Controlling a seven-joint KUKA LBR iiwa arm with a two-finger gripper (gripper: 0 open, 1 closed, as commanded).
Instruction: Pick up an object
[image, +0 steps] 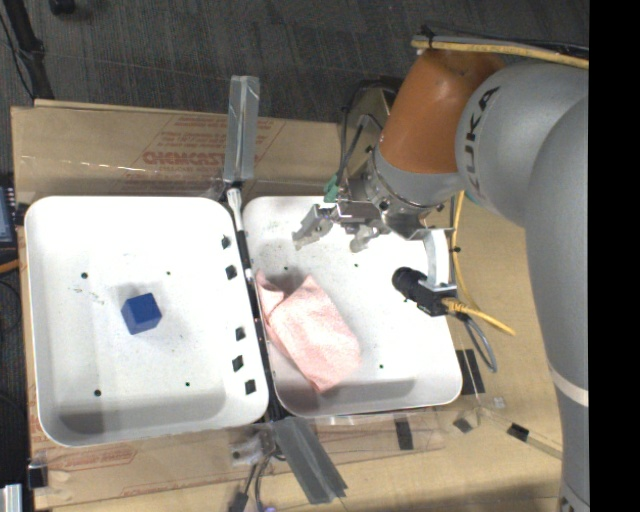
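A blue cube (141, 312) sits on the floor of the left bin (60, 230), left of its middle. A pink folded cloth (309, 331) lies in the right bin (430, 360), against its left wall and toward the front. My gripper (336, 231) hangs over the far part of the right bin, above and behind the cloth, apart from it. Its two fingers (310, 226) are spread open with nothing between them.
A metal divider post (240, 130) rises behind the seam between the bins. A brown cardboard sheet (120, 150) lies behind the bins. A black part and yellow cable (440, 295) hang from the arm over the right bin's right side.
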